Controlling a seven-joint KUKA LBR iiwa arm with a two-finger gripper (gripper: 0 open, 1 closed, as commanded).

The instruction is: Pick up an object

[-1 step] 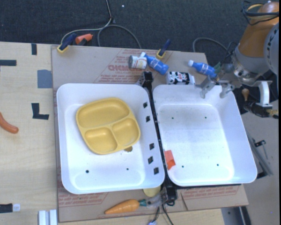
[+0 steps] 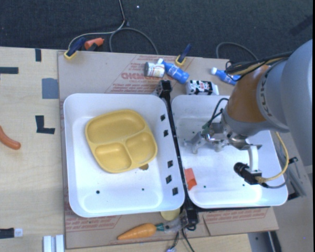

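Observation:
In the left bin [image 2: 79, 193] lies a yellow divided plate [image 2: 121, 139], with a small brown thing [image 2: 143, 167] peeking out from under its near edge. A small orange-red piece [image 2: 190, 178] rests by the left wall of the right bin [image 2: 226, 196]. My gripper [image 2: 206, 140] hangs low over the middle of the right bin, above and slightly right of the orange-red piece. It is open, with nothing between its fingers. The grey arm with its orange band [image 2: 247, 98] covers the bin's right rear part.
A toy carrot [image 2: 137, 231] lies on the cardboard in front of the bins. A sausage [image 2: 7, 137] sits on the wooden table far left. Small bottles [image 2: 168, 70] and a clamp [image 2: 84, 45] lie behind the bins. A black divider [image 2: 170, 146] runs between the bins.

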